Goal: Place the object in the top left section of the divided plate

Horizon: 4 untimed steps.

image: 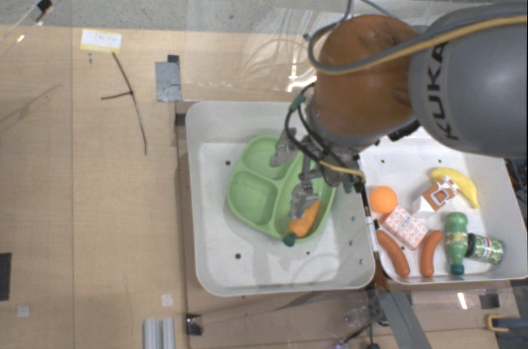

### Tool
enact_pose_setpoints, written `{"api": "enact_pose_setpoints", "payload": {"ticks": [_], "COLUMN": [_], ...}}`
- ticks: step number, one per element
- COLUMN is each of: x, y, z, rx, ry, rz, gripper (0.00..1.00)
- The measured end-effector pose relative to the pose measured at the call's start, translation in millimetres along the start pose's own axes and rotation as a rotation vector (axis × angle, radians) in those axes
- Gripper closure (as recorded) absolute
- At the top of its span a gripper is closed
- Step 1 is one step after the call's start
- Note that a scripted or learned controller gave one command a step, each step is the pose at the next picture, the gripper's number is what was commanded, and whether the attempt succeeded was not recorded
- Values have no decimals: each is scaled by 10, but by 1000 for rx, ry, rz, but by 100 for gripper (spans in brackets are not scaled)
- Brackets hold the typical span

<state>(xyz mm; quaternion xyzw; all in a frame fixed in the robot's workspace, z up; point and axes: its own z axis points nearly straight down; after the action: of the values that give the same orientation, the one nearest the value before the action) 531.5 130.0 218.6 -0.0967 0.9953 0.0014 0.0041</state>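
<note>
A green divided plate (pixel 262 192) lies in the left white bin (pixel 210 199). An orange toy carrot (pixel 303 222) with a green end rests tilted over the plate's near right part, its green tip at the plate's rim. My gripper (pixel 303 200) hangs straight above the carrot's upper end and meets it there. The bulky grey and orange wrist hides the plate's far right side. The plate's far left section (pixel 262 153) shows bare green.
The right bin (pixel 495 277) holds an orange ball (pixel 383 200), a banana (pixel 460 184), a small carton (pixel 439 195), a pink block (pixel 406 226), two sausages (pixel 394 253), and a green bottle (pixel 458 240). A ridge between the bins runs just right of the carrot.
</note>
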Motion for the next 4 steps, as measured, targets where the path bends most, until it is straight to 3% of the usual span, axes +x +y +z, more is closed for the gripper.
{"api": "enact_pose_setpoints", "payload": {"ticks": [1, 2, 3, 4], "x": [0, -25, -446, 405], "y": [0, 4, -91, -287], "z": [0, -131, -1020, -94], "rx": [0, -2, 1, 0], "ry": [0, -10, -5, 1], "rz": [0, 0, -540, -598], "gripper": [0, 100, 100, 100]}}
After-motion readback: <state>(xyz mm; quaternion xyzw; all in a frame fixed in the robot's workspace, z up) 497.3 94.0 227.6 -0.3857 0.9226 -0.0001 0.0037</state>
